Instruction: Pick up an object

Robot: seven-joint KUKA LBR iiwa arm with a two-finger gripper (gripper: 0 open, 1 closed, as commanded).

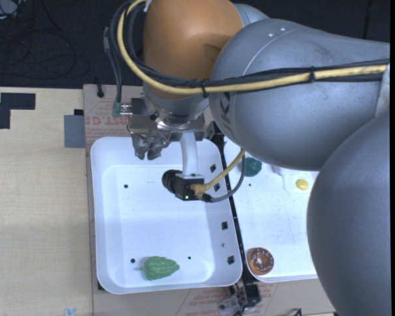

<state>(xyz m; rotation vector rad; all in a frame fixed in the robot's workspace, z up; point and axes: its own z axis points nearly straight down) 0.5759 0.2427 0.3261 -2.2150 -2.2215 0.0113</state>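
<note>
Green lumpy object [160,267] seen lying near front edge of left bin [108,203], well apart from gripper [148,149]. Gripper positioned over back wall of left bin, nothing seen held. Whether gripper open or closed cannot be told. Doughnut-like item [260,261], yellow piece [303,184], teal object [252,166], possibly ball, seen in right bin [276,229].

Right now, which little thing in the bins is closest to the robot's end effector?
The teal lump in the right bin is closest to the end effector. The green bumpy thing, the donut and the yellow piece lie farther off.
</note>
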